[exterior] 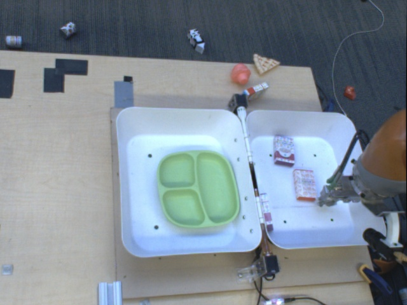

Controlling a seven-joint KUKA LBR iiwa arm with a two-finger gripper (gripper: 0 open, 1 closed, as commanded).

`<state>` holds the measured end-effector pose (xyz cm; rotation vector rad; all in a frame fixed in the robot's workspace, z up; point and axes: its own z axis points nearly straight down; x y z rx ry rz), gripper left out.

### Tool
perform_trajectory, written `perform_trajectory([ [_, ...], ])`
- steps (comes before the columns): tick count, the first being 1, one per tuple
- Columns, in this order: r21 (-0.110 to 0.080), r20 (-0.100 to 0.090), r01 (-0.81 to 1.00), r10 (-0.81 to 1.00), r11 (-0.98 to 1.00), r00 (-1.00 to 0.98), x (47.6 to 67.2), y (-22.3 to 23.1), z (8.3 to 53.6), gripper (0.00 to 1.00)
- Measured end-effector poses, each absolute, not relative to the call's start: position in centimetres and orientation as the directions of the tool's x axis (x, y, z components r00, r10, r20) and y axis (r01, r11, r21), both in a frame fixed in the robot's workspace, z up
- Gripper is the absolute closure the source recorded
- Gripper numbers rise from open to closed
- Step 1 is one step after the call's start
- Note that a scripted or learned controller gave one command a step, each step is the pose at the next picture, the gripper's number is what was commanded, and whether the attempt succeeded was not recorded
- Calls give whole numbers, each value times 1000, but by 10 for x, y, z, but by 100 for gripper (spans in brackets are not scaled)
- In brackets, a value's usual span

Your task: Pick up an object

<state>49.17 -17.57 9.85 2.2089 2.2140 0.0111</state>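
Far to the pincer's left a green divided plate [198,189] lies in the left bin [130,189]. Nearer, just left of the pincer [329,196] in the right bin [343,230], lie two small packets [284,150] [304,184] — neither lifted. Whether it is apart or together I cannot tell — the pick looks wholly undone.
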Motion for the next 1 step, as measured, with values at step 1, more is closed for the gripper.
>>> perform_trajectory([
  [1,6,-2,1000,1000,5,-5,534,-190,213,100],
])
